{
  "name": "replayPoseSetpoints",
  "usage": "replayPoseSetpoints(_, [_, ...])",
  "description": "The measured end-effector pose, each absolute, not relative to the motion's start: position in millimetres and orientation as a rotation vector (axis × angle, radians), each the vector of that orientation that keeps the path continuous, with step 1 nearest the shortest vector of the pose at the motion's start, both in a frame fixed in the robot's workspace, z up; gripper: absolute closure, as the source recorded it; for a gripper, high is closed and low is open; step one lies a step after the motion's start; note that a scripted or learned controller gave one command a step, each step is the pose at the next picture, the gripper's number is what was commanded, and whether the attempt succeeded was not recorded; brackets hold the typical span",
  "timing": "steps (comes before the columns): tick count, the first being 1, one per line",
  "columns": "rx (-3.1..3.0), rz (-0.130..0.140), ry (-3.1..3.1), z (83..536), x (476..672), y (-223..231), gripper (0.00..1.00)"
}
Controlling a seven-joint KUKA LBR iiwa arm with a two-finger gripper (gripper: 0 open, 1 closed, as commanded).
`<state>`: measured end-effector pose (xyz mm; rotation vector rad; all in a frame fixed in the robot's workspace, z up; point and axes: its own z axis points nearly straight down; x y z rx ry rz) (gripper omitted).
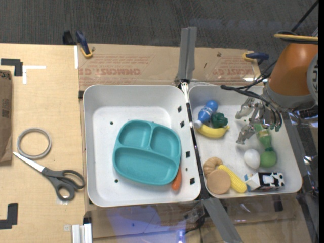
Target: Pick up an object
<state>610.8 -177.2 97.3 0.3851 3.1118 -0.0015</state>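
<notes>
My gripper (259, 124) hangs over the back right part of the right bin (290, 142), open. A pale green piece (264, 136) lies right under it, between its fingers; I cannot tell whether they touch it. Just in front lie a white egg (251, 158) and a green ball (269, 159). To the left are a banana (212, 131), a blue bottle (207, 111) and a dark green item (219, 119). Along the front of the bin lie a corn cob (234, 179), a tan round bun (218, 183) and a black-and-white carton (264, 181).
The left bin (96, 135) holds a teal divided plate (147, 152) and an orange carrot (176, 181) by its right wall. Scissors (52, 175) and a tape roll (34, 142) lie on the bench at the left. Cables trail from the arm at the right.
</notes>
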Motion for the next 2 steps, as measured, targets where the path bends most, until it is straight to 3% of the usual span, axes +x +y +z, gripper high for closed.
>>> replayPoseSetpoints(1, [0.595, 0.000, 3.081, 93, 618.7, -123, 0.00])
replayPoseSetpoints(2, [0.611, 0.000, 3.079, 92, 579.3, -95, 0.00])
